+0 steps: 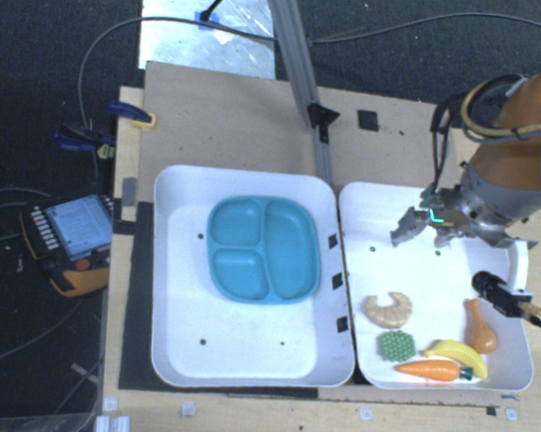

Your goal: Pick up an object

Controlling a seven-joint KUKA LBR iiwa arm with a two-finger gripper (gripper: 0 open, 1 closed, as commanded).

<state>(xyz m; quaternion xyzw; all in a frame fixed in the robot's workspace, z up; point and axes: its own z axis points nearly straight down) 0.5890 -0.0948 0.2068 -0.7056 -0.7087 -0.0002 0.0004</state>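
Observation:
The right bin (374, 210) holds a croissant (389, 309), a green broccoli piece (396, 345), a carrot (428, 370), a banana (459, 354) and a brown chicken drumstick (480, 327), all in its near half. My gripper (425, 230) hangs over the far part of this bin, above bare white floor, well behind the croissant. Its two fingers are spread apart with nothing between them.
The left bin (178, 249) carries a blue divided plate (263, 247). A metal pole (298, 62) slants across the board behind the bins. Cables, clamps and a small device (70, 230) lie off the bench to the left.

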